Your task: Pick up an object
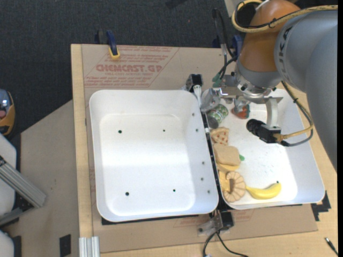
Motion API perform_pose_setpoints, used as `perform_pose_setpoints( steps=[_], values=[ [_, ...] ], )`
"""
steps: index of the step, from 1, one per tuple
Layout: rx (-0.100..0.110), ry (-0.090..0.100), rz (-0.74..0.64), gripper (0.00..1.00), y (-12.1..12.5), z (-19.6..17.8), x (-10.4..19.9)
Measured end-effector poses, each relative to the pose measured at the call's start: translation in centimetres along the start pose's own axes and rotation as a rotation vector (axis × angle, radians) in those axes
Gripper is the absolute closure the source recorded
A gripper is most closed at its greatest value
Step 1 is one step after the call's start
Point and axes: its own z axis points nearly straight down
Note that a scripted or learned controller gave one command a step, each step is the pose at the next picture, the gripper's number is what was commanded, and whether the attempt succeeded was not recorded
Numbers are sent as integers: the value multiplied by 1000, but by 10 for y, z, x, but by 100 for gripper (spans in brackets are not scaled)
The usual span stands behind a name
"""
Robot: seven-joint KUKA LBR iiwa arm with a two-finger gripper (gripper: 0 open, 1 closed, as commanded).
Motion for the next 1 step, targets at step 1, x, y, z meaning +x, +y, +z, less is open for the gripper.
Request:
perform_pose_setpoints(
  steps=[1],
  values=[
    [0, 0, 0, 0, 0, 0, 0]
  ],
)
